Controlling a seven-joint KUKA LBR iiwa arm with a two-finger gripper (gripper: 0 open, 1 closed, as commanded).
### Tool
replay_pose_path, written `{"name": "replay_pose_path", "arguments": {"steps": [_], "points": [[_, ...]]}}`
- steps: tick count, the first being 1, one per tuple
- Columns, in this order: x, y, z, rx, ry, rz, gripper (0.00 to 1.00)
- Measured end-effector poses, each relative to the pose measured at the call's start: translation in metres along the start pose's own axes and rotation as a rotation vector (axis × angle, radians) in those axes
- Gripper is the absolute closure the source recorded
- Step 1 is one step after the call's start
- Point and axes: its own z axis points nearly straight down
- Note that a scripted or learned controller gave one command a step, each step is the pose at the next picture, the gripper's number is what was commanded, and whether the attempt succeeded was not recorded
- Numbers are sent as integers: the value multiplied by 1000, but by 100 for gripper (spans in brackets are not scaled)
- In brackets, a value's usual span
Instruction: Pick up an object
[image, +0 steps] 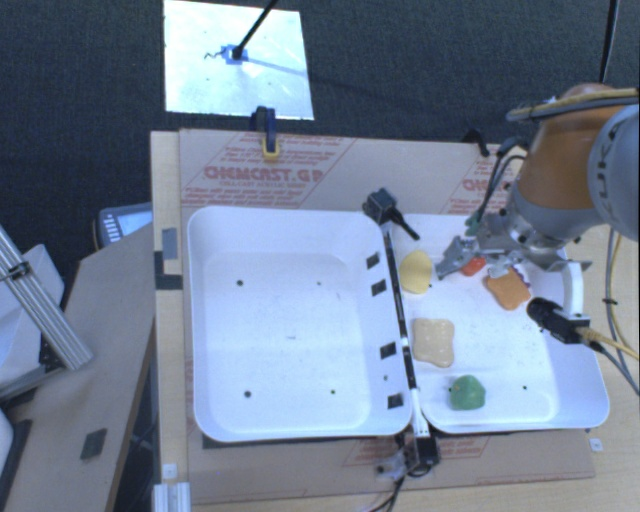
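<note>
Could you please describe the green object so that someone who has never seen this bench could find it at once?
Look at the right-hand bin of the two white ones, then at its near edge, close to the divider between the bins. The green object lies there, just below a pale square piece. It is the only green, rounded lump; its neighbours are yellow, cream or orange.

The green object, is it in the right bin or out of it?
In. The green object lies on the floor of the right bin, near its front edge, apart from the gripper.
</note>
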Motion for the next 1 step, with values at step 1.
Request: {"name": "replay_pose_path", "arguments": {"steps": [1], "points": [[-4,46,72,3,-1,-2,0]]}}
